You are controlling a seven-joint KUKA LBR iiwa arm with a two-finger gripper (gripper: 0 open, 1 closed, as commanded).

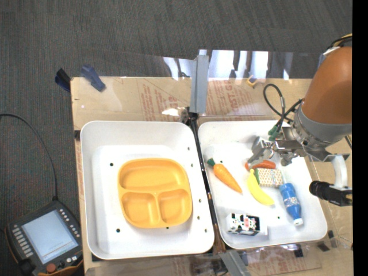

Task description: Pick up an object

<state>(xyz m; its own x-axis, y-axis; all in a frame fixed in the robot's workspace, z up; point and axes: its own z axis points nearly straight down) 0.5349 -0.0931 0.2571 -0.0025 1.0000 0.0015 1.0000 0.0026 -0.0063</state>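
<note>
The gripper (pixel 263 152) hangs low over the right bin (pixel 230 132), and its fingers are apart with nothing between them. Just under it lie a small orange-red thing (pixel 260 165), partly hidden, and a speckled block (pixel 269 177). A toy banana (pixel 260 190) touches the block. A blue bottle (pixel 291 202) lies to the right. A toy carrot (pixel 225 176) lies to the left. A small black and white box (pixel 246 224) sits near the front. The left bin (pixel 98 137) holds a yellow divided plate (pixel 154 190).
</note>
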